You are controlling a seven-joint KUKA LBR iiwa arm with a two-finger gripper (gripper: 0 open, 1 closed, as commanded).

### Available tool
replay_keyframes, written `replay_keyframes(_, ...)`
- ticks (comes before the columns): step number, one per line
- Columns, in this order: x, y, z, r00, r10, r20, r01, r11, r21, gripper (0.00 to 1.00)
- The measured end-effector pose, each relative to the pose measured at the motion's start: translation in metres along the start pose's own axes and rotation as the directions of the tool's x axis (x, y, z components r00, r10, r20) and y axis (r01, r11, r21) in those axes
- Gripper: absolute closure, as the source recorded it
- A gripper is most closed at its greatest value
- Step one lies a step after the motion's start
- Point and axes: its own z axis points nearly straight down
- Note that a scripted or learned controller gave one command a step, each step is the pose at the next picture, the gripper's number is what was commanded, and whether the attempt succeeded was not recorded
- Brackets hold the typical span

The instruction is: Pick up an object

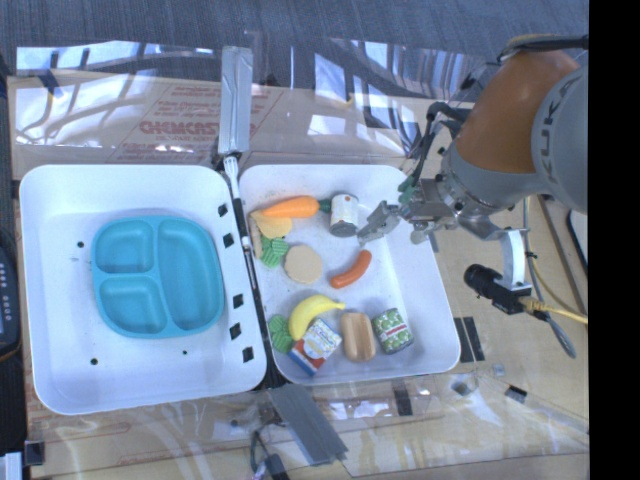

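Nothing picked yet. I had the gripper [385, 220] over the right bin [430, 268], and I couldn't tell its grip. Small can [344, 214] sat just left of it, sausage [351, 269] below-left. Descent, grasp and lift all remained.

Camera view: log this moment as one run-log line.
task: pick up an object | gripper: over right bin, beside small can | held: nothing seen | left bin: blue tray
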Motion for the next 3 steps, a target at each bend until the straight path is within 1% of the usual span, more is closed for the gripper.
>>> replay_keyframes(1, 0.019, 0.024, 0.153, 0.999, 0.037, 0.001, -0.037, 0.999, -0.009, 0.0)
replay_keyframes(2, -0.043, 0.03, 0.092, 0.979, -0.204, 0.004, 0.204, 0.979, -0.005, 0.0)
replay_keyframes(3, -0.026, 0.021, 0.105, 0.948, -0.317, 0.0, 0.317, 0.948, -0.001, 0.0)
